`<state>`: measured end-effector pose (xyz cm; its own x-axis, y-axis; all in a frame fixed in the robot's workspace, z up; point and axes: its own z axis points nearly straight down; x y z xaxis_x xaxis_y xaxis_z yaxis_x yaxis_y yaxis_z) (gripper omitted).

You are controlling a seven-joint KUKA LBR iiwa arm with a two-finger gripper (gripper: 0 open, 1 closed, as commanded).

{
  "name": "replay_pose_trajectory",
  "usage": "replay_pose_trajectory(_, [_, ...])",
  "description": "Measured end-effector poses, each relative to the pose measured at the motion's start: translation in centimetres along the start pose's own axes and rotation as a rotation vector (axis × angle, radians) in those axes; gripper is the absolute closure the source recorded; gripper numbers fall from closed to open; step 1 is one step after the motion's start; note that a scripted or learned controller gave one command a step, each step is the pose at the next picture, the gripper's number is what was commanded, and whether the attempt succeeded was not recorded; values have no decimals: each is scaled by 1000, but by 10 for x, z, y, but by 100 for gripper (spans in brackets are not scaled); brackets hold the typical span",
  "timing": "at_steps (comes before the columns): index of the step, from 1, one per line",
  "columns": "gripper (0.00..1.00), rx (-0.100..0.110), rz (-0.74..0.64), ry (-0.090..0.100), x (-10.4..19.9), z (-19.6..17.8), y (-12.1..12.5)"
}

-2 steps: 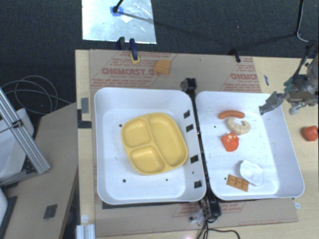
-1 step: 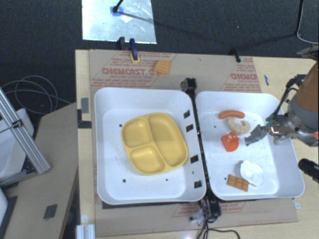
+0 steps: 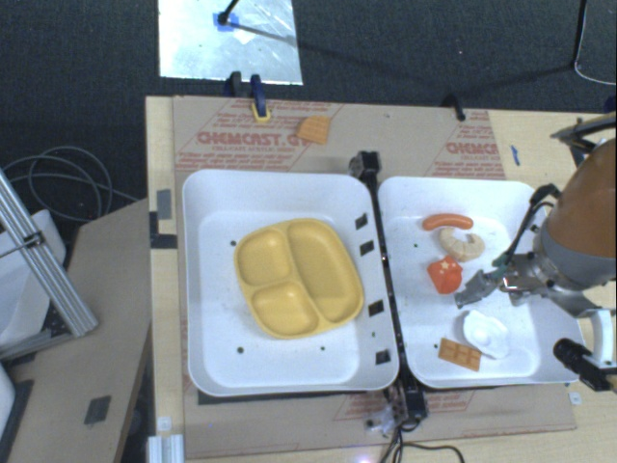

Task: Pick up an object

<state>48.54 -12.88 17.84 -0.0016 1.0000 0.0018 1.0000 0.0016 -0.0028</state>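
Grey gripper (image 3: 474, 290) low over the right bin (image 3: 415, 355), among toy foods.
Its jaws look spread, nothing between them. Red pepper (image 3: 444, 275) lies just left of the tips, bun (image 3: 463, 246) and sausage (image 3: 448, 222) beyond, white piece (image 3: 485, 334) and waffle (image 3: 460, 354) below. Yellow tray (image 3: 299, 278) sits well left, in the other bin (image 3: 207, 355).

You've got a bench (image 3: 164, 152) with a printed cardboard sheet (image 3: 289, 133) laid flat on it — two shallow white bins sit side by side on that, left bin (image 3: 207, 287) and right bin (image 3: 410, 287), rims touching. An orange-tan piece (image 3: 314, 128) lies on the cardboard behind the left bin.
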Motion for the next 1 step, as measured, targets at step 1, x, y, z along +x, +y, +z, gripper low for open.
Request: replay_pose_trajectory(1, [0,-18,-14,3,104,-114,4])
